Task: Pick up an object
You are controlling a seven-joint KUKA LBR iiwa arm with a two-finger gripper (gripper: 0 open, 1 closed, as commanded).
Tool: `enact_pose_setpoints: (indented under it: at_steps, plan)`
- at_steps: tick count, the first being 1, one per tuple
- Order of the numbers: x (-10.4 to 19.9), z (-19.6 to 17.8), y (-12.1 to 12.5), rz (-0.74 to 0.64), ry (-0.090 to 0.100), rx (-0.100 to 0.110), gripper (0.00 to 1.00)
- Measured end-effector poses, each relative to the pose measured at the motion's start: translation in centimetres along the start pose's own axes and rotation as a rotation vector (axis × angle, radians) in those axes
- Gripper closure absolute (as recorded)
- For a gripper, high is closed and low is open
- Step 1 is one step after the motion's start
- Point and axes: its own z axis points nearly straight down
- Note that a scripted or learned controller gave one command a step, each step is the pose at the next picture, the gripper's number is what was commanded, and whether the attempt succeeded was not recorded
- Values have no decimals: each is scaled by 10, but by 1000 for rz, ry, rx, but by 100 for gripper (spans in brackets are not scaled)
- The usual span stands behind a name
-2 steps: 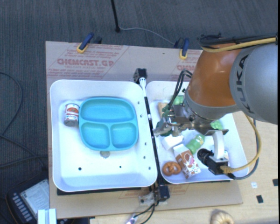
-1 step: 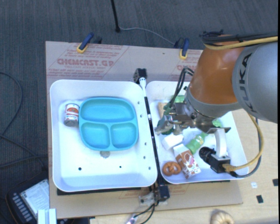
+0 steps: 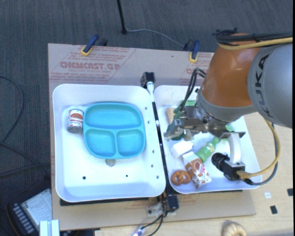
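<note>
Cardboard-topped desk (image 3: 88, 65), two white bins. Left bin (image 3: 69, 171): small can (image 3: 75, 120) beside blue divided tray (image 3: 114, 130). Right bin (image 3: 253, 173): pretzel (image 3: 180, 177), carton (image 3: 198, 172), green bottle (image 3: 206, 150). Pincer (image 3: 179, 127) low over clutter; can't tell its state.

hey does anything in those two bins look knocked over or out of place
One thing: the small can in the left bin lies on its side against the blue divided tray. In the right bin, the pretzel and small carton sit in a loose jumble, nothing spilled.
</note>
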Motion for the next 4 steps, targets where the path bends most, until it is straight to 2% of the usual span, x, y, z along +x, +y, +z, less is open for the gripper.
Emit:
enact_pose_setpoints:
  at_steps: [1,2,3,4]
  plan:
    - [0,-9,0,-1,-1,1,100]
    - [57,70,-1,2,1,2,100]
    - [-18,91,36,5,-1,0,100]
    - [-18,82,36,5,0,1,100]
